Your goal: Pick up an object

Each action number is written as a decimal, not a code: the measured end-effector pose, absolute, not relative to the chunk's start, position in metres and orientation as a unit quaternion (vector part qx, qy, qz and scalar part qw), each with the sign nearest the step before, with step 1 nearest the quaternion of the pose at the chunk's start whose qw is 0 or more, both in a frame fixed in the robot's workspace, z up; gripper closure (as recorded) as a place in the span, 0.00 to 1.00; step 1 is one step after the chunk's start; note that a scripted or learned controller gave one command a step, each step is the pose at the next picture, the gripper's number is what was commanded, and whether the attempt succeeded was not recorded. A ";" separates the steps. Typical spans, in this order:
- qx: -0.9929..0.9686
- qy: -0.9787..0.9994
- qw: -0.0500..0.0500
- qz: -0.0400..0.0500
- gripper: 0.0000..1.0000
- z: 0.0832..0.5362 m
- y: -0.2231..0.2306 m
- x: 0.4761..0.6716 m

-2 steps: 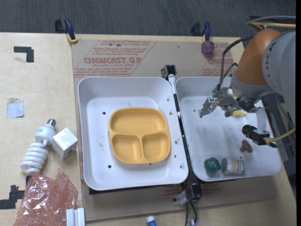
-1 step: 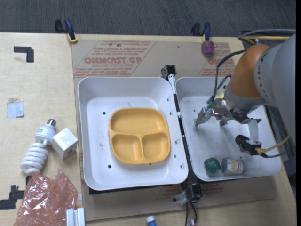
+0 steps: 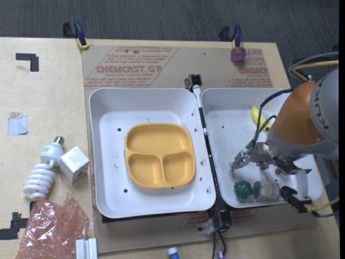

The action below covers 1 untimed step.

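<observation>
my claw (image 3: 241, 159) hangs inside the right bin (image 3: 226, 117), near its middle, reached in from the right under my grey wrist and orange band (image 3: 299, 115). the metal fingers (image 3: 237, 161) point left toward the divider between the 2 bins. whether they are apart or together i cannot tell from this angle; nothing is visible between them.

objects in the right bin:
- dark green crumpled object (image 3: 242, 189), on the bin floor just below my claw in the picture, toward the bin's near edge. apart from the claw, not touching it.
- small jar-like item (image 3: 267, 190), lying on its side just right of the green object, close beside it; detail too small to read.
- yellow object (image 3: 260, 117), up near the bin's far side, partly hidden behind my arm and a black cable.

left bin (image 3: 108, 112): 1 yellow divided tray (image 3: 160, 155) with 3 compartments, sitting flat about the centre of the bin, well apart from my claw.

on the bench (image 3: 32, 101) left of the bins: spiral light bulb (image 3: 43, 174), small white cube (image 3: 74, 164) just beside it, crinkled pink plastic bag (image 3: 51, 231) below them. a purple object (image 3: 238, 54) sits on the cardboard sheet (image 3: 135, 63) beyond the right bin.
</observation>
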<state>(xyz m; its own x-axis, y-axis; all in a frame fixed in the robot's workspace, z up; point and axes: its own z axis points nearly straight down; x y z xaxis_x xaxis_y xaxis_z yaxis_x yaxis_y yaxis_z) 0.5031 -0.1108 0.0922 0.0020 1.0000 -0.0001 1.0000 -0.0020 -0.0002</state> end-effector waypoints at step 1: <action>-0.708 -0.706 -0.001 0.000 1.00 0.102 -0.111 0.504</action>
<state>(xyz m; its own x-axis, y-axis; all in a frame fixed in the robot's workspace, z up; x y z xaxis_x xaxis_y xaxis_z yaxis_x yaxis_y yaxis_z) 0.5041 -0.1114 0.1022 0.0037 1.0000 -0.0007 1.0000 -0.0037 0.0016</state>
